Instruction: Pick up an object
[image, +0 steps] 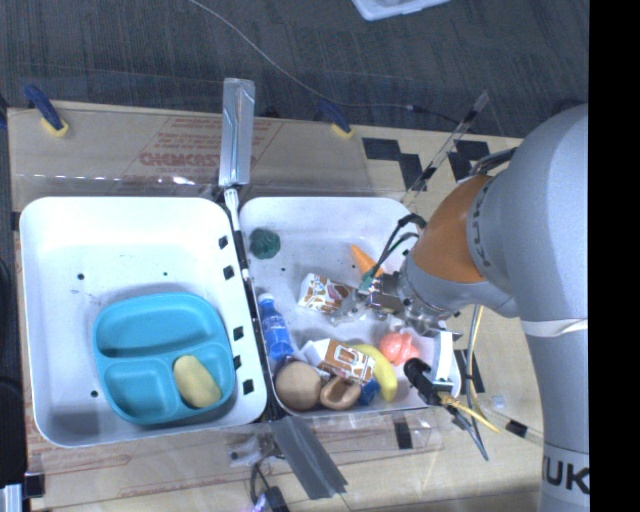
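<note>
The task looks barely begun: the arm (500, 240) reaches in from the right and its hand (385, 300) hangs low over the middle of the right bin (320, 215), but nothing can be seen lifted, and whether the hand is apart or together I cannot tell, since cables and the wrist hide it; every candidate lies in that bin, crowded toward its near edge: a snack packet (322, 293) just beside the hand, a blue bottle (273, 327) along the left wall, a potato (296, 385), a second packet (346, 362), a banana (380, 368) and a pink piece (397, 346) packed touching or nearly so; a small dark green ball (264, 242) sits alone near the far left corner, with bare floor around it; the left bin (60, 230) holds a blue tray (160, 355) bearing a yellow lemon-like thing (197, 381); I judge the near cluster tight against the walls, leaving little room, while the far half of the right bin offers open space; choosing, closing and lifting all remain.
</note>
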